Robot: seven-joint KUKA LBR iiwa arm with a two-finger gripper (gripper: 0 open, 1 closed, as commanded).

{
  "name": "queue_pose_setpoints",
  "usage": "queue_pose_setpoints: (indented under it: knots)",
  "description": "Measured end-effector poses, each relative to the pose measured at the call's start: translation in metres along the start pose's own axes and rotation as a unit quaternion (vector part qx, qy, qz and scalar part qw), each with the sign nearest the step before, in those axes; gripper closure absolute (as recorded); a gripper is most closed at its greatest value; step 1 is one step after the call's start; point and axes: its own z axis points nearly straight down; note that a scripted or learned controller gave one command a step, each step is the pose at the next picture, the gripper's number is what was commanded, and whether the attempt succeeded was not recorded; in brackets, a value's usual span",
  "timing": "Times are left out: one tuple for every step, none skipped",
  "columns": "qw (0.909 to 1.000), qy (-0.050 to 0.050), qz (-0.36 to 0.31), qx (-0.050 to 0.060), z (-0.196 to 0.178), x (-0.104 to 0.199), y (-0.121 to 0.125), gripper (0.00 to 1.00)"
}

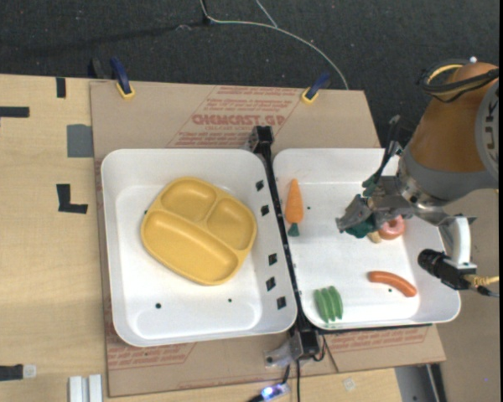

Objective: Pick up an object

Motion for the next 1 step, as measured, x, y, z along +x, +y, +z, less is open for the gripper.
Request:
queue_pose_setpoints:
  knots:
    - [1.0000, 0.001, -0.002, 0.001, -0.0077, 0.0522, -0.0026, 1.00]
